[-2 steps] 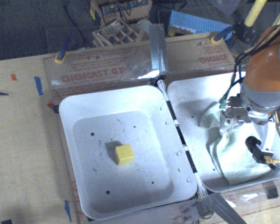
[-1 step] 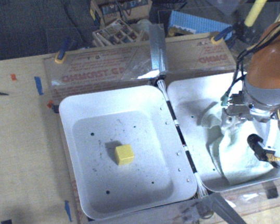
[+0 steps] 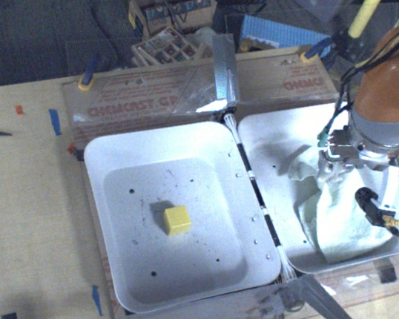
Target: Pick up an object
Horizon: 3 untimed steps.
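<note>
A small yellow block (image 3: 177,219) lies near the middle of the left bin (image 3: 109,158). A pale, crumpled cloth (image 3: 337,219) covers much of the floor of the right bin (image 3: 270,132). My gripper (image 3: 333,168) is low in the right bin, pointing down at the upper part of the cloth, which bunches up just beneath it. The grey wrist and the orange band (image 3: 392,96) above it hide the contact, so I cannot see whether any cloth is held.
The two white bins share a middle rim (image 3: 252,184). A black fitting with a yellow-tipped cable (image 3: 372,209) hangs off the arm over the cloth's right side. Cardboard (image 3: 145,102) lies behind the bins, and wooden bench top (image 3: 29,219) runs to the left.
</note>
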Available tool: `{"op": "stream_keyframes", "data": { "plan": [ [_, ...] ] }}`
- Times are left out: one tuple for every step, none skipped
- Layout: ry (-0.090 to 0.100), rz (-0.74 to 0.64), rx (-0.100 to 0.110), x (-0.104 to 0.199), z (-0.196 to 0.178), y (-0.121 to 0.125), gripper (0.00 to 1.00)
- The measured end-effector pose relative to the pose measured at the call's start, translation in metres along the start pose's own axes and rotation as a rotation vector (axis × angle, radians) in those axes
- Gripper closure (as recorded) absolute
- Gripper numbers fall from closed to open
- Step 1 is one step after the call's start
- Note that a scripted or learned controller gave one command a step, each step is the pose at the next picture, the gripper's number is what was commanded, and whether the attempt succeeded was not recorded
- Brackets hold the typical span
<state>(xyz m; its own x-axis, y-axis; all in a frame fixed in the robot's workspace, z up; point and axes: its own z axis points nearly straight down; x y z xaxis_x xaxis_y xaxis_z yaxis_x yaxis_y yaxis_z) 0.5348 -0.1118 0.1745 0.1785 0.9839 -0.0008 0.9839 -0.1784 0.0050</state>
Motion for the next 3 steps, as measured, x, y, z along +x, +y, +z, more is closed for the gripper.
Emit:
{"op": "stream_keyframes", "data": {
  "plan": [
    [-0.001,0.004,-0.003,-0.002,-0.01,0.001,1.0],
    [0.0,0.081,0.004,-0.014,0.029,0.037,1.0],
    [-0.001,0.081,0.002,-0.014,0.019,0.038,1.0]
  ]
}}
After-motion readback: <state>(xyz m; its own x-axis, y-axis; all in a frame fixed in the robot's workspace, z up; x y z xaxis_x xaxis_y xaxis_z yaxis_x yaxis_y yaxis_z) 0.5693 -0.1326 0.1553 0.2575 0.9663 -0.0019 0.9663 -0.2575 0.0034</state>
